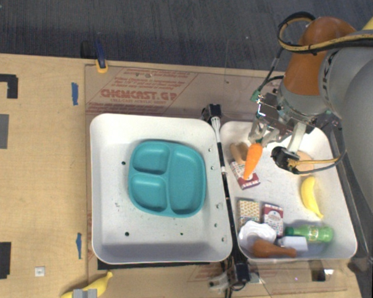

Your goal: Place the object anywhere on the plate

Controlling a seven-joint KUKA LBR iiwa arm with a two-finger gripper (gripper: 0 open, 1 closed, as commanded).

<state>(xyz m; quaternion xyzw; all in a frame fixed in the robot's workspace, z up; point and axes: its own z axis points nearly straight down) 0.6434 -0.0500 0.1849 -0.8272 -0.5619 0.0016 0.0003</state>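
A teal plate (168, 177) with three compartments lies in the middle of the left white bin (106, 142). An orange carrot (252, 162) hangs tip-down over the upper left part of the right bin (346, 226). My gripper (262, 140) is just above the carrot and shut on its top end. The carrot is to the right of the plate, beyond the wall between the two bins. Its lower tip sits over a small red and white packet (241, 173).
The right bin also holds a banana (311, 195), a green bottle (310, 232), two small boxes (261, 212), a white crumpled item (256, 232), a brown drumstick-like toy (270, 248) and a tan piece (238, 152). The arm covers the bin's upper right.
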